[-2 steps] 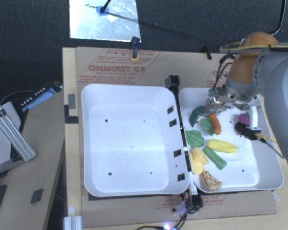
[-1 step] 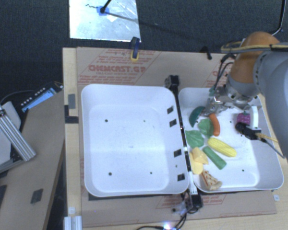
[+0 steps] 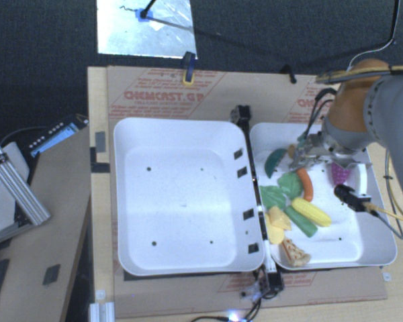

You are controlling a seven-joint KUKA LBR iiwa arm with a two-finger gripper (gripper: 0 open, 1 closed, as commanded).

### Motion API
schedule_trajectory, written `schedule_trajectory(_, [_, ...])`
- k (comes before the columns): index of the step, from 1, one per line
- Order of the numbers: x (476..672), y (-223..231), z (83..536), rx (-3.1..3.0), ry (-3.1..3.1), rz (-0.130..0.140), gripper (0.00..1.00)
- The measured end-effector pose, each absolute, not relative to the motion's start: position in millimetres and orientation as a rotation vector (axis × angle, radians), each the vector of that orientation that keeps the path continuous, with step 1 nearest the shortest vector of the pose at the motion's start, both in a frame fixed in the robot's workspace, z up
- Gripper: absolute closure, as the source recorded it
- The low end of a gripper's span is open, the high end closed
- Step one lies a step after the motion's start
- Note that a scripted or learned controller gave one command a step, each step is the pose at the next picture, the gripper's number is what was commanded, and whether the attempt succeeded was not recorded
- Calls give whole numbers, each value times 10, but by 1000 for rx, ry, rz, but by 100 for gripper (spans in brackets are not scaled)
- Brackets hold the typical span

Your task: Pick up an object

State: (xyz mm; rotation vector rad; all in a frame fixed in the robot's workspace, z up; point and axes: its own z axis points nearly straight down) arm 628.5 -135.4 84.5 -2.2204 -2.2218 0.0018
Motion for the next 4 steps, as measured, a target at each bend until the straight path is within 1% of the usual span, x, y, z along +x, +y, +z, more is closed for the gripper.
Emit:
schedule_trajectory(1, [6529,-1235,834,-2212,-2221,8,100])
schedule_trajectory(2, [6641,-1348,971,-2203,-2209,20,100])
schedule_trajectory(3, [6706,-1353,1794,-2222,-2232,-9,100])
schedule_trajectory(4, [6587,-800,2012,-2213,-2232,-6,100])
